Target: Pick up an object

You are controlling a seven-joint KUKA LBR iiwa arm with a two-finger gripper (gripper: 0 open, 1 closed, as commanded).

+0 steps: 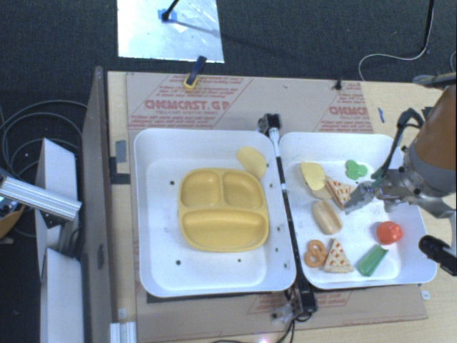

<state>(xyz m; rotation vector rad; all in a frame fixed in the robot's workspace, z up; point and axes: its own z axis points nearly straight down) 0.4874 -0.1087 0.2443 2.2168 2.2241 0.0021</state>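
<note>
From the overhead camera, the gripper (355, 197) reaches in from the right over the right bin (400, 276), low above a waffle wedge (338, 190). Whether its fingers are apart or together I cannot tell. Around it lie a yellow piece (312, 175), a green piece (355, 168), a bread roll (326, 216), a tomato (388, 232), a pretzel (314, 252), a second wedge (337, 256) and a green stick (372, 260). The left bin (158, 200) holds a yellow divided plate (222, 209) and a pale yellow chip (251, 161)

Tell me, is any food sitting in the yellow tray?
No, the yellow tray's compartments are bare; the nearest piece, a pale yellow one, lies outside it in the left bin.
</note>
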